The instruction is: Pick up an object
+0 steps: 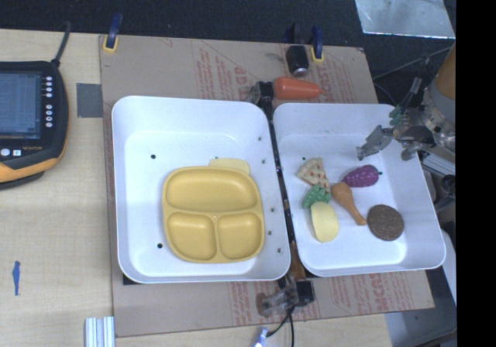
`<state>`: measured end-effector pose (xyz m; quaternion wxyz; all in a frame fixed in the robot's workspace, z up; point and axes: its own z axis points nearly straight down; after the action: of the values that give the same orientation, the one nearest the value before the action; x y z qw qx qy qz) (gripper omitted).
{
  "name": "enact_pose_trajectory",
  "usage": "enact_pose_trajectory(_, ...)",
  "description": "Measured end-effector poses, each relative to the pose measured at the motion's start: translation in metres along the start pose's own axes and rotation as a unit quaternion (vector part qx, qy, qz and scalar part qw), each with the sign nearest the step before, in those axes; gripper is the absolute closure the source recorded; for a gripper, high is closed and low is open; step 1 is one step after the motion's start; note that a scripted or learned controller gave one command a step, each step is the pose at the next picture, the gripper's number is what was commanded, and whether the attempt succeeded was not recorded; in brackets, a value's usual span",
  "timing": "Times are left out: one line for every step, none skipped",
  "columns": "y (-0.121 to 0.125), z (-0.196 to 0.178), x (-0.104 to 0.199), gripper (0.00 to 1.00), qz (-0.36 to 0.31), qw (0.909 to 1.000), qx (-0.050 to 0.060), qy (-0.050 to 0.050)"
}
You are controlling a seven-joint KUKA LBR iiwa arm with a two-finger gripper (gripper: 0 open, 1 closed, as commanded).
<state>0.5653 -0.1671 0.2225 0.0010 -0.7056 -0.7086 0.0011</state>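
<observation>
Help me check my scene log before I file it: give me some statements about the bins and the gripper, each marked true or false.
1. The yellow divided tray lies in the left bin. True.
2. The gripper holds the purple toy. False: it hovers above and to the right, nothing between its fingers.
3. The brown round cookie sits in the right bin. True.
4. The orange carrot lies inside the right bin. False: it rests outside, behind the bins.
5. The green toy touches the pale yellow piece. True.
</observation>
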Motion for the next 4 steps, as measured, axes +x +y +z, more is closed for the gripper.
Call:
enact_pose_trajectory(-0.010, 0.131, -0.006, 0.00, 0.000, 1.0000, 0.001, 0.000)
enact_pose_trajectory(0.029, 0.130, -0.037, 0.00, 0.000, 1.0000, -0.001, 0.000)
enact_pose_trajectory(0.029, 0.120, -0.037, 1.00, -0.001, 1.0000, -0.001, 0.000)
enact_pose_trajectory(0.029, 0.120, -0.037, 0.00, -0.001, 1.0000, 0.000, 0.000)
